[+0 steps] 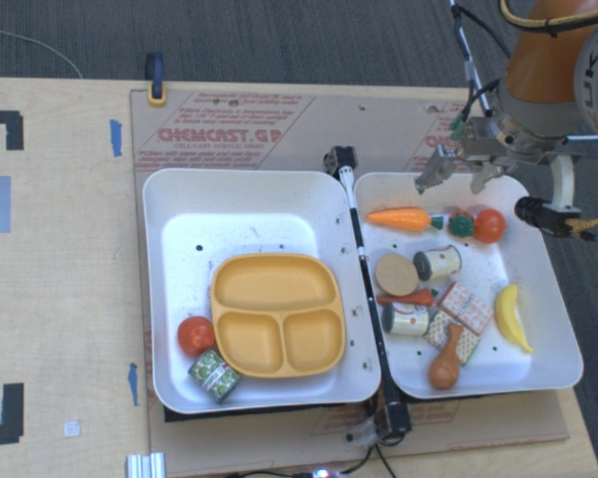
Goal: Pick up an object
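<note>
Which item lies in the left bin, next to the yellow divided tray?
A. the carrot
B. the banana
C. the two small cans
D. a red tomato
D: a red tomato sits in the left bin against the lower-left corner of the yellow divided tray, while the banana, carrot and cans all lie in the right bin.

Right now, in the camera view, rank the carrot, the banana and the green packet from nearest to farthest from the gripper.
1. Carrot, top of the right bin, just below the gripper.
2. Banana, right bin's right side, lower down.
3. Green packet, left bin's bottom-left corner, beside the yellow tray.
</note>
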You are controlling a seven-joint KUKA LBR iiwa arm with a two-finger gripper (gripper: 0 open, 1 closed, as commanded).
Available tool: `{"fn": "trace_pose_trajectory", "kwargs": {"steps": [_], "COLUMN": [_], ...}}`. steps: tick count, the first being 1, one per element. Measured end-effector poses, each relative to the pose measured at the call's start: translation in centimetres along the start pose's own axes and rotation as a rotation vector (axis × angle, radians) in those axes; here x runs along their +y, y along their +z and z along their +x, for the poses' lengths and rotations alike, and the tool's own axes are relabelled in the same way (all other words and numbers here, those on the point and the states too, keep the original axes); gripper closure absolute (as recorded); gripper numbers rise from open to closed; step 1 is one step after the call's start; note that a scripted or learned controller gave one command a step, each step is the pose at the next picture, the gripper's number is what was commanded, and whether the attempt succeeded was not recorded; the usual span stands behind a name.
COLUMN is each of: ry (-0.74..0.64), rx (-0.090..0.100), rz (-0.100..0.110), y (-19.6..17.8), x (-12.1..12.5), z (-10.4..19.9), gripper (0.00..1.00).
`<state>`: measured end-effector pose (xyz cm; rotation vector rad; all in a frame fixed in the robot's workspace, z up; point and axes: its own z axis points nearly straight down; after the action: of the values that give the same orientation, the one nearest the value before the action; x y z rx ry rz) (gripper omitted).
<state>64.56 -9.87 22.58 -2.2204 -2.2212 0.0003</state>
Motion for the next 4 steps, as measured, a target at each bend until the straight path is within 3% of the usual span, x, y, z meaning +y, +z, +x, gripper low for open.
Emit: {"fn": "trace_pose_trajectory", "kwargs": {"steps": [1,2,3,4], "ry": [-0.001,0.001,0.002,-0.001], "rx": [-0.001,-0.004,-0.006,0.001], "rz": [-0.004,-0.013,-0.016,-0.001], "y": [12.9,13.6,12.5,4.1], "x": [-0.8,-9.6,-9.5,-16.3], "z": [-2.2,-1.1,-1.1,5.7], "gripper": [0.0,0.0,1.0,1.0]}}
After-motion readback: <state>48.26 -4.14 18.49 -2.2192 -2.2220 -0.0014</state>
